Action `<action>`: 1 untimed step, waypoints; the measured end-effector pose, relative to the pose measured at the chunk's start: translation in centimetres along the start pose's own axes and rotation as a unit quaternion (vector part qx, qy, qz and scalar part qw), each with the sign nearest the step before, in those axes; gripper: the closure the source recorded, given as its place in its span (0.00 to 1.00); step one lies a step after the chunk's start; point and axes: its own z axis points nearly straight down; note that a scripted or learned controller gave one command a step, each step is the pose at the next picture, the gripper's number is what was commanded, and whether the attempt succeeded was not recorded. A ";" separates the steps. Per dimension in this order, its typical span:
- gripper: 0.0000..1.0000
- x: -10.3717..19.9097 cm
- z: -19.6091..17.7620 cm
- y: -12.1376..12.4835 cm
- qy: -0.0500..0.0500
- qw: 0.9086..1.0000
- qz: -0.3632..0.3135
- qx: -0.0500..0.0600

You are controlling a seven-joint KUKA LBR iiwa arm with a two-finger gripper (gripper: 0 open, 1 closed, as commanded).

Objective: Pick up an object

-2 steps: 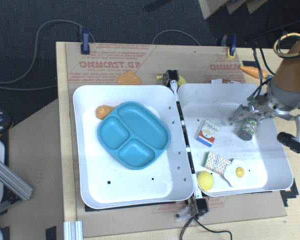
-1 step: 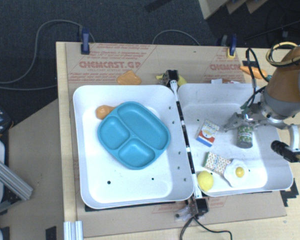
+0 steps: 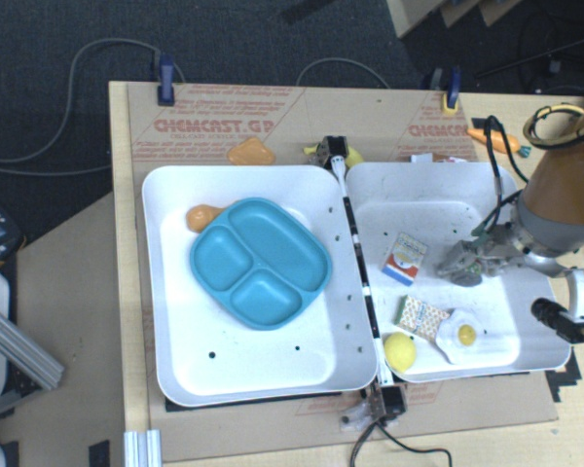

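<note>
The right bin (image 3: 438,188) holds a small white, red and blue carton (image 3: 405,259), a patterned packet (image 3: 423,316), a yellow lemon (image 3: 399,351) at the front edge, and a white fried-egg toy (image 3: 464,336). The arm, with its orange band (image 3: 562,188), reaches in from the right. My gripper (image 3: 462,265) hangs low over the middle of the right bin, just right of the carton and above the packet. I see nothing between it and the bin floor that it holds.
In the left bin (image 3: 175,290) a blue divided plate (image 3: 260,260) lies with a small orange object (image 3: 201,218) at its far left corner. On the bench behind the bins are an orange lump (image 3: 250,151) and a yellow-black item (image 3: 332,149).
</note>
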 end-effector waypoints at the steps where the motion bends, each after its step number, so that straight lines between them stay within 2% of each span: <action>1: 1.00 0.0 -1.1 0.2 -0.001 1.000 0.000 -0.003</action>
